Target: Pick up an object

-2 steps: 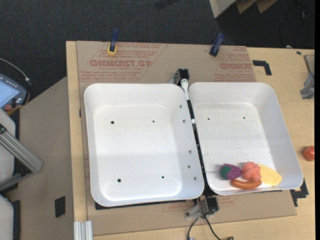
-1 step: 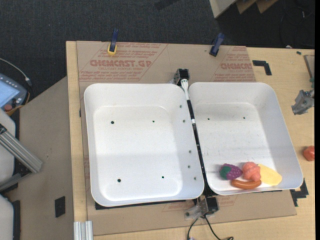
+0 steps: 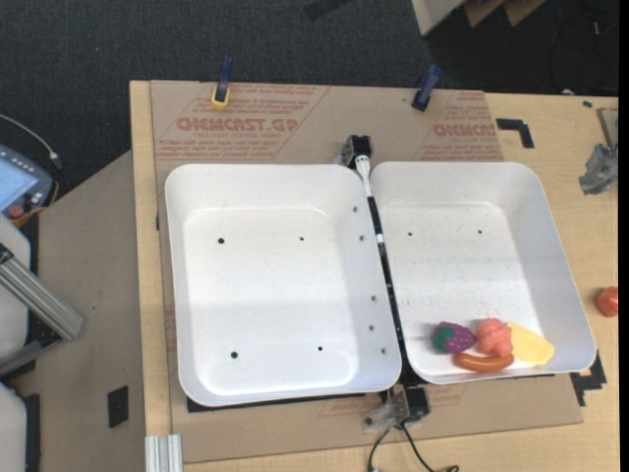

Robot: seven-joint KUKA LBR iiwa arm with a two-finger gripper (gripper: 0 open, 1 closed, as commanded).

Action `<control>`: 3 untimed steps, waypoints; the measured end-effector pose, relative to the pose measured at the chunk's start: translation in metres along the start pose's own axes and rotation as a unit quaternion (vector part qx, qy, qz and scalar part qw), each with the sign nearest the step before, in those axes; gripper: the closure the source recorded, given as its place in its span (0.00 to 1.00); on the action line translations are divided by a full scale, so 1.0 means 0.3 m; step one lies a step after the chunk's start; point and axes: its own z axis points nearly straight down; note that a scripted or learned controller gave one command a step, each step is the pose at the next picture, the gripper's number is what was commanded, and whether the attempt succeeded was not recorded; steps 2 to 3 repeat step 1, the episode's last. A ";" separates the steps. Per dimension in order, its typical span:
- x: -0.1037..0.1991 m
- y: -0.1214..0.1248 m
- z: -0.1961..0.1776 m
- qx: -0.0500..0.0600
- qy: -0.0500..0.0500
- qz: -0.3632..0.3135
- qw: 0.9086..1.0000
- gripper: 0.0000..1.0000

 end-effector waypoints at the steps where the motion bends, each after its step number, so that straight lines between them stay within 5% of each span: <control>1: 0.000 -0.002 -0.035 -0.001 -0.001 0.000 1.000 1.00; 3: 0.000 -0.002 -0.035 -0.001 -0.001 0.000 1.000 1.00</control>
